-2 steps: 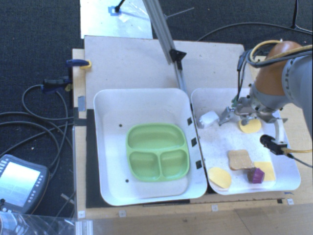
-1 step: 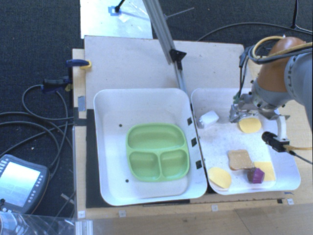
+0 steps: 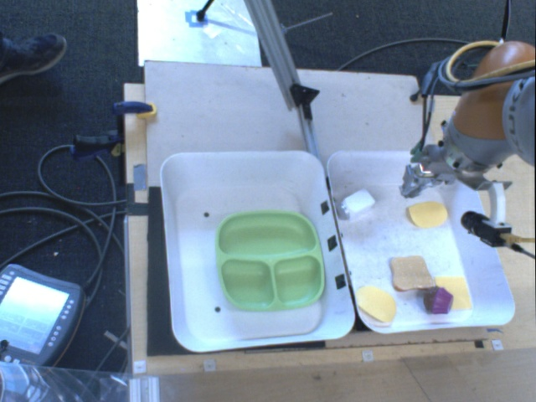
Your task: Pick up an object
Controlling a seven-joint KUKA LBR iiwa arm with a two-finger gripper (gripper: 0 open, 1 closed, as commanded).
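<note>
In the right bin (image 3: 481,310) lie a white block (image 3: 358,202), a round yellow piece (image 3: 428,215), a tan toast-like slab (image 3: 410,272), a purple object (image 3: 437,300), a yellow square (image 3: 457,290) and a yellow oval (image 3: 377,304). My gripper (image 3: 414,182) hangs at the bin's upper right, just left of and above the round yellow piece, and right of the white block. Nothing shows between its fingers.
The left bin (image 3: 193,224) holds a green three-compartment tray (image 3: 270,260). A grey pole (image 3: 276,44) slants down to the wall between the bins. Cables and a teach pendant (image 3: 29,308) lie on the floor at left.
</note>
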